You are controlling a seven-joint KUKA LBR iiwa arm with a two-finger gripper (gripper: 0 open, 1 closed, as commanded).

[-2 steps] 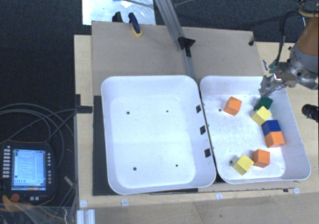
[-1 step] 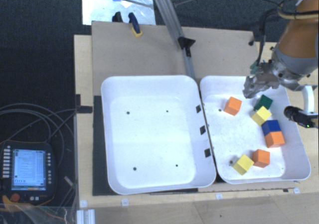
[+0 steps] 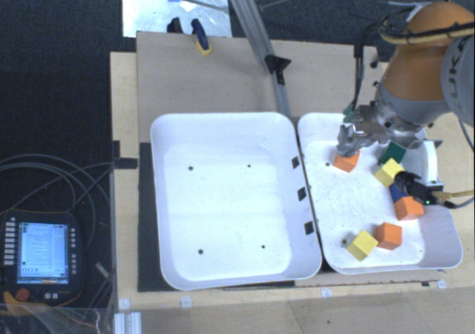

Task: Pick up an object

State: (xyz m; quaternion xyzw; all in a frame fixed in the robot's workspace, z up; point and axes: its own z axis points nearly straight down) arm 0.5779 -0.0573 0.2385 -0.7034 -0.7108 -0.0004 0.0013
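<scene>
The gripper (image 3: 349,148) sits low over the far part of the right bin (image 3: 445,251), directly above an orange block (image 3: 346,162); whether it is grasping or released cannot be told from here. The block appears to rest on the bin floor, so lifting remains. To its right lie green (image 3: 392,153), yellow (image 3: 388,173) and blue (image 3: 401,185) blocks, with more orange (image 3: 389,235) and yellow (image 3: 362,244) ones nearer. The left bin (image 3: 159,177) shares the counter (image 3: 215,80).

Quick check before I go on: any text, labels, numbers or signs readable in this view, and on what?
None can be read.
Teach pendant on the floor left of the bench: its lit screen shows lines of text, too small and blurred to read.
Blocks in the right bin, such as the orange block under the gripper: no markings visible.
Left bin: dark dots, no writing.
</scene>
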